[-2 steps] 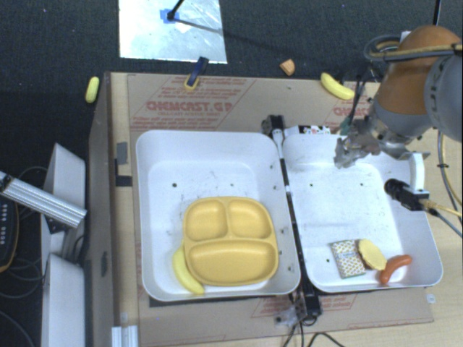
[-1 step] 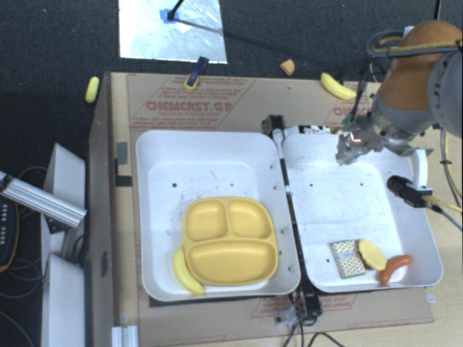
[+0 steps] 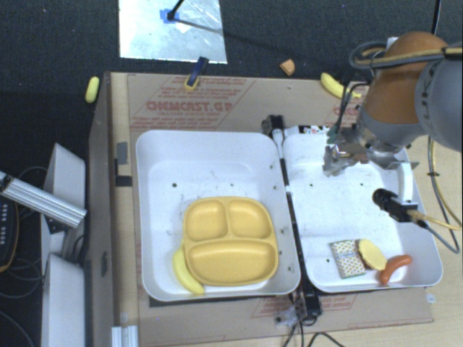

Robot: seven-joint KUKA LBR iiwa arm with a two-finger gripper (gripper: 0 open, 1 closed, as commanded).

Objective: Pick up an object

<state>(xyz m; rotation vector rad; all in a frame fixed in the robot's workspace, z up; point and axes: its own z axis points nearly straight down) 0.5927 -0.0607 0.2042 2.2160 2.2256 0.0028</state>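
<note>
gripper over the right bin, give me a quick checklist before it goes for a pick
1. Gripper above the right bin, at its far side: ok.
2. Fingers open for a grasp: cannot tell.
3. Targets in this bin: patterned square, yellow slice and sausage lie at the near corner: ok.
4. Gripper lined up over any of them: not ok, it hangs well away.
5. Targets spaced apart: not ok, slice touches both neighbours.

I see the yellow divided plate (image 3: 231,241) filling the near half of the left bin (image 3: 155,194), a banana (image 3: 186,273) tucked against its near-left edge. Beyond the plate the floor lies bare. To its right, across the divider, three small items (image 3: 367,259) crowd the near corner.
</note>
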